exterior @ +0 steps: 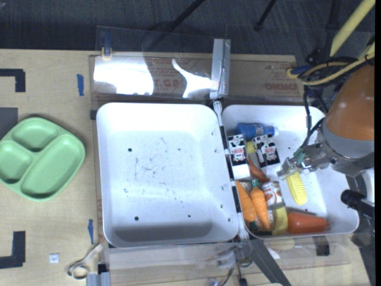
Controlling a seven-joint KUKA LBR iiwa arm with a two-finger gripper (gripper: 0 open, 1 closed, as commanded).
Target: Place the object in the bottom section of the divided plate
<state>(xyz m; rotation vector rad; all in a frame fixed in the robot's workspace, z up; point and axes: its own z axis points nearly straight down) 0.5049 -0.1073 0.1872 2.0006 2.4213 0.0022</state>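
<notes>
The green divided plate (41, 159) lies on the wooden bench at the far left, outside the bins; its largest section faces the lower right. My gripper (294, 167) hangs low in the right bin (280, 111), just above the upper end of a yellow corn cob (297, 190). The gripper's tip looks to be touching or nearly touching the cob. The cob lies flat on the bin floor.
The right bin also holds two cow-print cartons (237, 149), a blue bottle (255, 130), carrots (255, 202), a small can (272, 194) and a red-orange vegetable (306, 221). The left bin (161, 109) lies between the gripper and the plate. A clear panel stands behind it.
</notes>
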